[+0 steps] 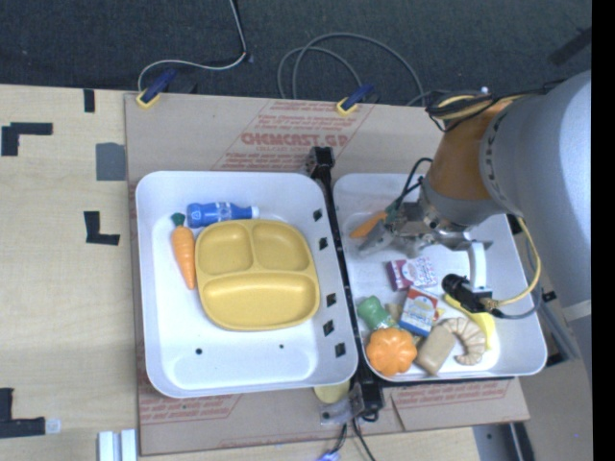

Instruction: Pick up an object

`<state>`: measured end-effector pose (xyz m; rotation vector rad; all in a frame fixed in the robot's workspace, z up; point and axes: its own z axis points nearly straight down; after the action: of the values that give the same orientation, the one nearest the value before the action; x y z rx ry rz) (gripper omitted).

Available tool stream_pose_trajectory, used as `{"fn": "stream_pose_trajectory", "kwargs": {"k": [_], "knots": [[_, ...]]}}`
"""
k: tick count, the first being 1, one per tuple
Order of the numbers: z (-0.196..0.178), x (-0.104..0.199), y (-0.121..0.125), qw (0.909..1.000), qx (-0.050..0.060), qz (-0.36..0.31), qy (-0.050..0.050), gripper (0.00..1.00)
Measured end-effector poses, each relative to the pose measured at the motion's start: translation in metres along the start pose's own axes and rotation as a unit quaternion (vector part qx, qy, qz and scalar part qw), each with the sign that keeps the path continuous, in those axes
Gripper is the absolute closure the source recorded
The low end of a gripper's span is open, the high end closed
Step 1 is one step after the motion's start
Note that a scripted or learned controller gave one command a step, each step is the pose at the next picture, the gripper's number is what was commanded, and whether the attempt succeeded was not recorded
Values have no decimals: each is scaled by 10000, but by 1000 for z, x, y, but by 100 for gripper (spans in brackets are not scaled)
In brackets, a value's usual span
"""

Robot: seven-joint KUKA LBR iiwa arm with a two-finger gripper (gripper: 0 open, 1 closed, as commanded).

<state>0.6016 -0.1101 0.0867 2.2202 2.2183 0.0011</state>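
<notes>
Gripper (pixel 399 230): low in the right bin (pixel 524 363), near its far left corner, under the grey wrist. Whether it is parted or closed cannot be told; nothing can be made out in its grasp.

Small orange piece (pixel 368 225): just beside the gripper, toward the divider between the bins. Nearest candidate.

Pink-and-white packet (pixel 413 274): mid-bin, just nearer the front than the gripper.

Red-and-blue carton (pixel 418 312): beside the packet, toward the front edge.

Green item (pixel 373 309), orange pumpkin-like toy (pixel 391 351), tan bread roll (pixel 434 349), croissant (pixel 470 339), banana (pixel 478 313): clustered along the front edge, touching or nearly so.

Left bin (pixel 159 353): yellow divided tray (pixel 258 274) at centre; carrot (pixel 183 255) along its left side; blue bottle (pixel 219 212) by the far edge.

Progress: judged at the reaching or closing stage. No object is visibly lifted; the grasp and the raise remain.

Room: the far part of the right bin around the gripper is fairly open, though the divider wall stands close on one side. The front-edge cluster is crowded, leaving little clearance between items. A yellow cable (pixel 524 286) loops near the right wall.
</notes>
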Motion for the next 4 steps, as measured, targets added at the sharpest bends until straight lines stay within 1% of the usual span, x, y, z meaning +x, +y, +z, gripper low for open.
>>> {"fn": "stream_pose_trajectory", "kwargs": {"k": [1,2,3,4], "knots": [[3,-6,61,9998,184,-25,35,0],[0,-24,8,10000,-8,1,-2,0],[-1,-15,-33,10000,-26,-10,-11,0],[-11,-16,-32,10000,-30,-9,-16,100]]}}
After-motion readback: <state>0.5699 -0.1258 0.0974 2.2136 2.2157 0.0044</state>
